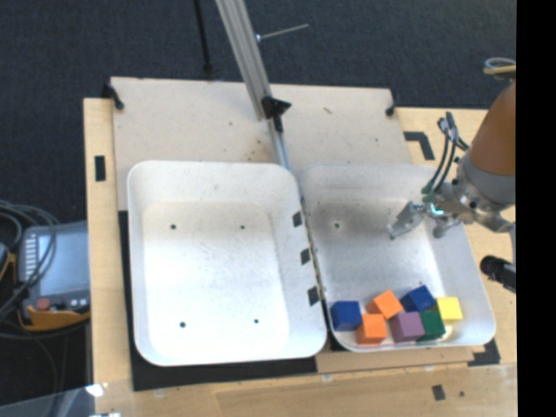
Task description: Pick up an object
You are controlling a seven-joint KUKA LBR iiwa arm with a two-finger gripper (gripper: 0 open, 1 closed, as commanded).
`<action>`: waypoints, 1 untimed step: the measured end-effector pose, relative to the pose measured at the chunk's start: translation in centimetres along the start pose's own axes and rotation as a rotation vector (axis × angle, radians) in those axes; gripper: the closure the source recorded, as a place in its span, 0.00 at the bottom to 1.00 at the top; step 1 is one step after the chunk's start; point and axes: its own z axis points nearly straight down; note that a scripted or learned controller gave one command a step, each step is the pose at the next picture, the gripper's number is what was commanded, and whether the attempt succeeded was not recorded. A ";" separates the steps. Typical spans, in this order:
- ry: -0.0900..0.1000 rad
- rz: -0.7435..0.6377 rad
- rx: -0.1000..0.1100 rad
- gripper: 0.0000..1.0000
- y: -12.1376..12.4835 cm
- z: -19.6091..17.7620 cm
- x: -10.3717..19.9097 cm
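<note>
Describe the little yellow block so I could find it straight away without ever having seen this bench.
Start at the shallow white bin on the right, the one the arm reaches into. A cluster of small coloured cubes sits along its near edge; the small yellow cube is at the cluster's far right end, beside a green cube and a dark blue cube. It is the only yellow one.

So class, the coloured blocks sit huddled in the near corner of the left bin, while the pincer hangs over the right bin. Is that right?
Not quite. In the camera view the coloured blocks sit huddled in the near corner of the right bin, not the left bin. The pincer does hang over the right bin.
</note>
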 end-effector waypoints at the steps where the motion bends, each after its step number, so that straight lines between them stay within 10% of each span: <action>1: -0.001 0.000 -0.005 0.00 0.1 -0.2 0.0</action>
